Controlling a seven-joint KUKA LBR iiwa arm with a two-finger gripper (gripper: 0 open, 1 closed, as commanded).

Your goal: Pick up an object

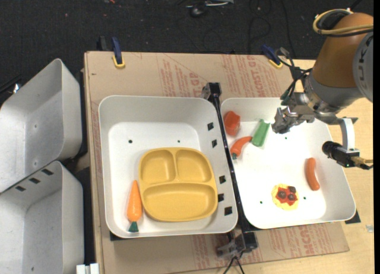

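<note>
Near edge of the left white bin (113, 166): a yellow three-compartment plastic tray (177, 184), with an orange toy carrot (135, 203) lying just beside its left side, green tip toward the bin's near-left corner. Right white bin (332, 207): small yellow pizza-like piece with dark and red toppings (285, 196) near the near edge; orange-red toy sausage (312, 174) toward the right wall. By the left wall: a red-orange block (231, 122) and a curved orange piece (240, 145). A green elongated block (260, 133) lies tilted, touching the curved piece. Two-finger gripper (280, 126) sits at the bin's far side, just right of the green block; nothing seen between its fingers, spacing cannot be told.
</note>
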